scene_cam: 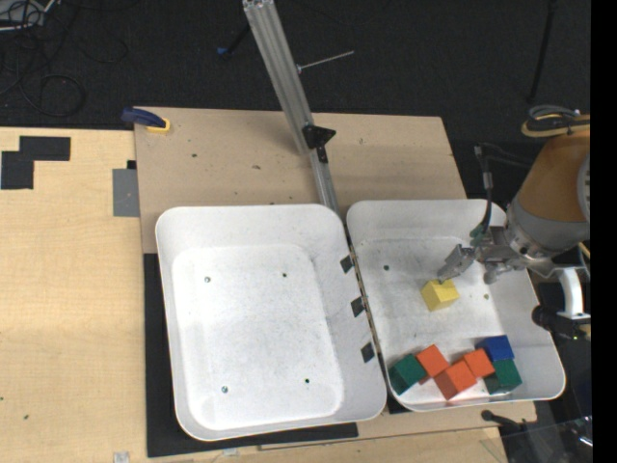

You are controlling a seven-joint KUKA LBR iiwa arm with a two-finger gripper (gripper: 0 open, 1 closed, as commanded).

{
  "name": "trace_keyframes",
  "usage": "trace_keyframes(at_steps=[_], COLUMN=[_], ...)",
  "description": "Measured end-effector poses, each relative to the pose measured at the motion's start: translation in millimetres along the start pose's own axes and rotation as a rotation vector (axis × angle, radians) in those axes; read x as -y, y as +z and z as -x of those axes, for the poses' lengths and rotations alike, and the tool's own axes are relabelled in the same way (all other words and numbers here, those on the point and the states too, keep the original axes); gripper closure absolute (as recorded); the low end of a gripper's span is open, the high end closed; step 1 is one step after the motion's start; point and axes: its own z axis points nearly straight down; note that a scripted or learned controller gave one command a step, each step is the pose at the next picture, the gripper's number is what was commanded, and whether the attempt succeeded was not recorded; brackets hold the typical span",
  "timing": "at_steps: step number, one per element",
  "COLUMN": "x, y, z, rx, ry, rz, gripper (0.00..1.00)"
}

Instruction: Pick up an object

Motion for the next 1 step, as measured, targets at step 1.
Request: trace_keyframes(at_steps=[1], x=[-1.3], y=[20.0], z=[0.6], rx=[0.003], ry=[0.002], rz=[0.009], gripper=[0.00])
